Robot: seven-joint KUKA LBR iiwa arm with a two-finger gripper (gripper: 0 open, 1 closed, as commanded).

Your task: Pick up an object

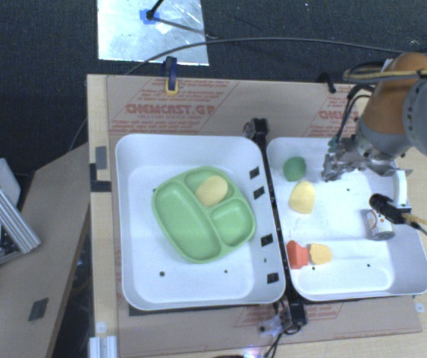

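Green ball (294, 168): far left of right bin (348, 278), beside yellow piece (301, 198).
Fingers (331, 171): just right of the ball; state cannot tell.

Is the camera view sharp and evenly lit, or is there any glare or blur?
Camera view: mostly soft but readable; strong glare on the foil sheet at the top; the white bins look bright and slightly washed out; the gripper looks blurred, with a faint shadow beneath.
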